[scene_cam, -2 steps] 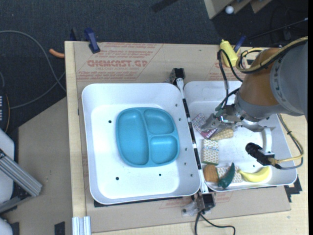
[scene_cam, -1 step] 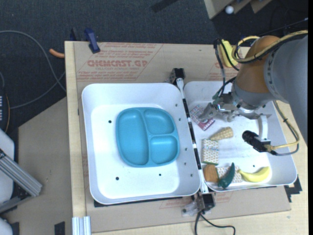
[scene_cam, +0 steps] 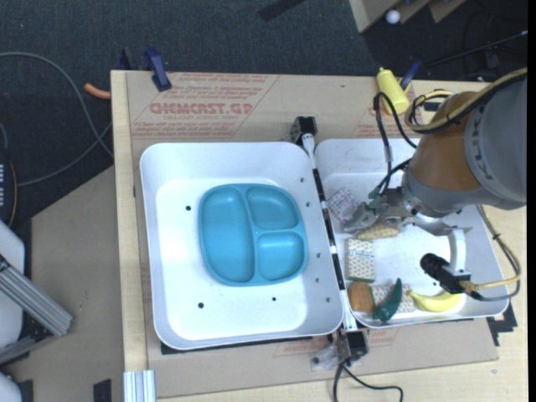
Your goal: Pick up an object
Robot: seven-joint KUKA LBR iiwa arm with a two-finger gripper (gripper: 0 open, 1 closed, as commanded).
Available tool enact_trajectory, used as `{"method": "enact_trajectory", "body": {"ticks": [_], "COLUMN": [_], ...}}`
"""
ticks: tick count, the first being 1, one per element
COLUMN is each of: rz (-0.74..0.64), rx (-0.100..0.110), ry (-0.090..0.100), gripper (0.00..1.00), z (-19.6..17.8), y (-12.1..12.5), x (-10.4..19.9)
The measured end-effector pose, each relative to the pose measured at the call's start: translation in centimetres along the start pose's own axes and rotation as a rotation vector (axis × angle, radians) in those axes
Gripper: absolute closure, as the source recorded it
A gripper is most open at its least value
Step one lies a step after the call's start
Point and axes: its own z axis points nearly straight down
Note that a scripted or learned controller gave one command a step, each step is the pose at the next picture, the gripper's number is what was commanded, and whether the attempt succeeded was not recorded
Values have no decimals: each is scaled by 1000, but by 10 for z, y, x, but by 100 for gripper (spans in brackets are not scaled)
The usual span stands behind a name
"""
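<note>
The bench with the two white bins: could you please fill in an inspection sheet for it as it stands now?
Surface: wooden bench bearing the left bin and the right bin.
Job's things: blue divided plate in the left bin; banana, patterned packets, brown block and green item in the right bin.
Clutter: blue clamp on the bench's far edge.
Grippers: end effector low in the right bin; grasp not discernible.
Cables: black cable on the floor, left.
Surroundings: dark carpet.
</note>
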Motion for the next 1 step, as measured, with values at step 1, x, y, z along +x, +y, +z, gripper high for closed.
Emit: {"method": "enact_trajectory", "body": {"ticks": [1], "rz": [0], "rx": [-7], "ry": [1], "gripper": [100], "z": [-12], "y": [3], "x": [1]}}
